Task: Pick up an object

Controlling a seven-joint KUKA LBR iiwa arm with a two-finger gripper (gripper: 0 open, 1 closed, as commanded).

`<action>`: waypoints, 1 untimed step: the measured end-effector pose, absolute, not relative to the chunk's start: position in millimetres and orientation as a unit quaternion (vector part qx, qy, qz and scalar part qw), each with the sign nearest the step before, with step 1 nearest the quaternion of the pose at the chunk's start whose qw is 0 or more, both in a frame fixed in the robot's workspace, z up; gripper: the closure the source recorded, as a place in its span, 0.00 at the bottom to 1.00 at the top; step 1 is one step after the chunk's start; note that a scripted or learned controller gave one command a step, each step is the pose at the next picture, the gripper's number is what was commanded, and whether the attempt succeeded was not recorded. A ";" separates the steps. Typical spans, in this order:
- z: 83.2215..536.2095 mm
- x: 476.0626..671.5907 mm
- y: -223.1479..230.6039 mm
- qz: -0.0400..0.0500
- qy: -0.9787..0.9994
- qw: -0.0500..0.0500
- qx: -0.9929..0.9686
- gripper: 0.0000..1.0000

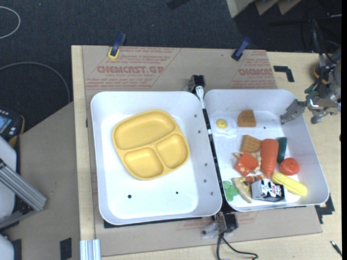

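From where I sit the pick has not begun: the tool (303, 110) hangs at the far right rim of the right bin (271, 97), nothing between its fingers, and I cannot tell whether they are spread or closed. The candidates sit heaped in that bin's near half, smooth moulded toy food: a tapered orange carrot (268, 156), a bumpy yellow corn cob (290, 184) and a round red tomato (289, 166). A glossy yellow three-compartment plate (150, 143) lies in the left bin (103, 145).
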State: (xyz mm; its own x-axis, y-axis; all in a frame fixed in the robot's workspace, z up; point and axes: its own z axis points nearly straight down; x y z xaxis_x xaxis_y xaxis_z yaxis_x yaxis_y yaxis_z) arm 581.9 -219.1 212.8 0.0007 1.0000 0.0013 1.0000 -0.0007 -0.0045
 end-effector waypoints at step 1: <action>169.7 581.8 -215.7 0.001 -0.707 0.003 -0.707 0.00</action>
State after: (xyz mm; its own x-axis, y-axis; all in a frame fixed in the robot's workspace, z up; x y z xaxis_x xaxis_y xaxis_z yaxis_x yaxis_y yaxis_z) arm 581.8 -215.7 169.7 -0.0007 1.0000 0.0023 1.0000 0.0007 -0.0059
